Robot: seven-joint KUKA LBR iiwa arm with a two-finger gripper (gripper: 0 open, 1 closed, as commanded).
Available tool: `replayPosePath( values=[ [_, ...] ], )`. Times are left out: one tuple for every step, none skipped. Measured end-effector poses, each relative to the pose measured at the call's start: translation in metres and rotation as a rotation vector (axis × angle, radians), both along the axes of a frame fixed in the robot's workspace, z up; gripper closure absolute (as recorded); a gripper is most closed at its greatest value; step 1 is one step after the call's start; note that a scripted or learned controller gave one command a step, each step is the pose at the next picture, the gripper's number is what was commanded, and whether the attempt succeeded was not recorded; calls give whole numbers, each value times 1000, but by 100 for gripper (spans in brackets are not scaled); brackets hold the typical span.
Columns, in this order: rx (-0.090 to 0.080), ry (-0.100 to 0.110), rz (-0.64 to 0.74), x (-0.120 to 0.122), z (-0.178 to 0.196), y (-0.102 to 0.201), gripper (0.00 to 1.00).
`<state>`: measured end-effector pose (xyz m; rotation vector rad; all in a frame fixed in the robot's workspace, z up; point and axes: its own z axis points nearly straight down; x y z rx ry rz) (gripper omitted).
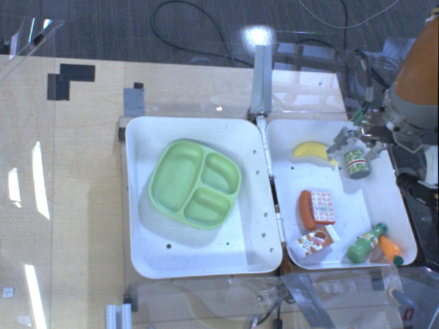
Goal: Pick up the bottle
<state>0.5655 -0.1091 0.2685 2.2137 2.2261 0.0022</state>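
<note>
The bottle (363, 246) is green with a yellow-green cap and lies on its side in the front right corner of the right bin (288, 184). It touches an orange carrot-like toy (390, 249). My gripper (358, 144) hangs over the bin's back right part, far behind the bottle. It is open, its fingers spread just above a small can with a green label (357, 164). Nothing is held between the fingers.
A yellow banana (310, 151) lies at the back of the right bin. A red box (315, 208) and a small red-and-white carton (315, 241) sit left of the bottle. The left bin (140, 204) holds a green divided plate (195, 182).
</note>
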Motion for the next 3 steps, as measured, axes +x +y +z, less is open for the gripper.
replayPosePath(
  values=[
    [1, 0, -51, -60, -173, -14, 0],
    [-1, -3, -26, -76, -130, -83, 0],
    [1, -2, -164, -77, -135, -57, 0]
  ],
)
